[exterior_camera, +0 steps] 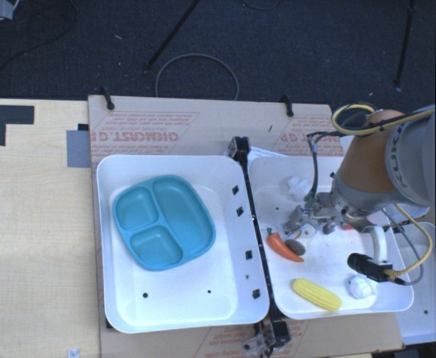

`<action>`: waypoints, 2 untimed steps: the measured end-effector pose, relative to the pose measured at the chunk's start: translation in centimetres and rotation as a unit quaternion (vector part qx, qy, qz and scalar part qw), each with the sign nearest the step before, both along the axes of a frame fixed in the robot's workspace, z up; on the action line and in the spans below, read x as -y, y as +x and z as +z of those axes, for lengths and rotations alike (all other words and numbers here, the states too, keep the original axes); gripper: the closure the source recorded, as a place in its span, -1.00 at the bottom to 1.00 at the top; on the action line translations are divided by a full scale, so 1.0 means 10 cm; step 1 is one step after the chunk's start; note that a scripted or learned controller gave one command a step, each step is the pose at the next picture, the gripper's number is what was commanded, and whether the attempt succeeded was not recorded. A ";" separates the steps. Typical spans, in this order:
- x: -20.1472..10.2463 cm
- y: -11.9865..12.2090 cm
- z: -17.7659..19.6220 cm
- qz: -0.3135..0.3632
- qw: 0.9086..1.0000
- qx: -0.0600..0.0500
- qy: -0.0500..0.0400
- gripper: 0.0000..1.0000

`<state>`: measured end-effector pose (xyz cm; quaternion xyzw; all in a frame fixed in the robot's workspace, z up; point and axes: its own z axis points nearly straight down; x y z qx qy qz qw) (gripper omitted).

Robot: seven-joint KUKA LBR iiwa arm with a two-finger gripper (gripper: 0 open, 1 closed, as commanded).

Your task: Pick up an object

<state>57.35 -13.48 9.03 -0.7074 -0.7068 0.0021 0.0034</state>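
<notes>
Bright light is shining down on the 2 white bins (173, 312), making them glow so much that their edges are washing out. The dark floor (91, 43) at the top is staying dim. Everything is looking a bit soft and grainy, with only faint shadows.
</notes>
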 end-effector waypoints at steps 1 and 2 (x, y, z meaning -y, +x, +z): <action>0.02 0.00 0.13 -0.002 1.000 0.001 0.000 1.00; 0.08 0.04 0.57 -0.004 1.000 0.004 -0.001 1.00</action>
